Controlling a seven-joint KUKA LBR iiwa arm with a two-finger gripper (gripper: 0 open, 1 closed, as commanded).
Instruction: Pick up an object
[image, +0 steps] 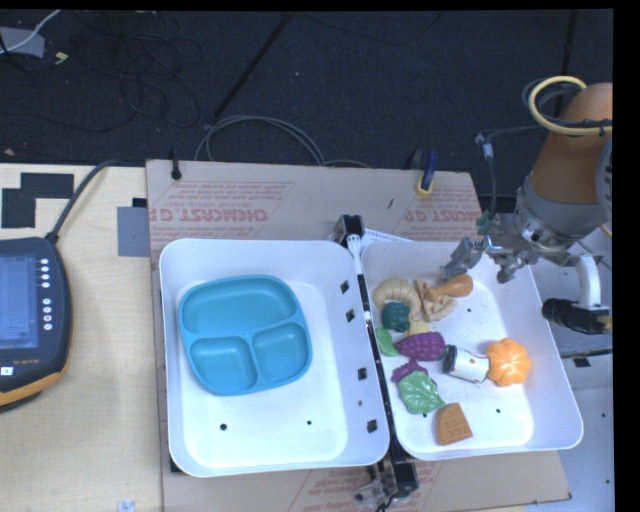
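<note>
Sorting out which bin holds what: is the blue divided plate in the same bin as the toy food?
No: the blue divided plate lies in the left bin, while the toy food, such as the orange pumpkin, is in the right bin.

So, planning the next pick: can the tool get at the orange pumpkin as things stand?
Probably yes. The pumpkin lies uncovered near the right bin's edge, touched only by a small white piece, and the tool hovers nearby.

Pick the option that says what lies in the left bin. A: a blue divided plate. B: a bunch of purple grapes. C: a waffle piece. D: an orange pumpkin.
A: the blue divided plate lies in the left bin, while the toy foods such as the orange pumpkin and the purple grapes lie in the right bin.
</note>
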